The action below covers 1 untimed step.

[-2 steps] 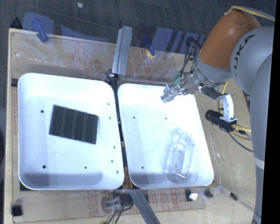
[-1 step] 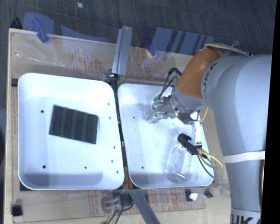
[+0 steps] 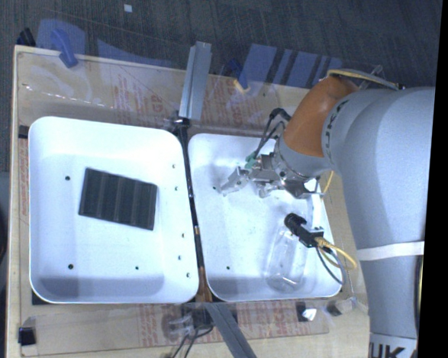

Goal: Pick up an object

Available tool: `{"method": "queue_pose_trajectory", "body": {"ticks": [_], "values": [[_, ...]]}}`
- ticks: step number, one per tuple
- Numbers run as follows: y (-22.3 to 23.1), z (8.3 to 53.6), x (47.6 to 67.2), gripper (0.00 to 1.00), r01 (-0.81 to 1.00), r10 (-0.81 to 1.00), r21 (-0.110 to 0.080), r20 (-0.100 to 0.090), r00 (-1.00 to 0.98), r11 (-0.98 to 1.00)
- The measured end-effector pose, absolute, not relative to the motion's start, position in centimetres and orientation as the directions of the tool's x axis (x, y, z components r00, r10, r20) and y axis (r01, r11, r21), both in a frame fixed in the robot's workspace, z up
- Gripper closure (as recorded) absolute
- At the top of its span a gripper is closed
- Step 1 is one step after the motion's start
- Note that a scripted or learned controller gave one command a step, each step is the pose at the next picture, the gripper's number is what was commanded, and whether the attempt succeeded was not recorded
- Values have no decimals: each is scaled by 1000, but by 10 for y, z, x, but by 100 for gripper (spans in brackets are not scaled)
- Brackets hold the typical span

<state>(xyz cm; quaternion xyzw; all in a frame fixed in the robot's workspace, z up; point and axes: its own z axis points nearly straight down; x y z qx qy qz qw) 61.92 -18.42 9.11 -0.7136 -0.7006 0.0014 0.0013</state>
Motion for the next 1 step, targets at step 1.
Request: {"method": "queue_pose_trajectory", "body": {"ticks": [1], "values": [[-204,166,625,0,989,989,-2,-1,149,-149]]}}
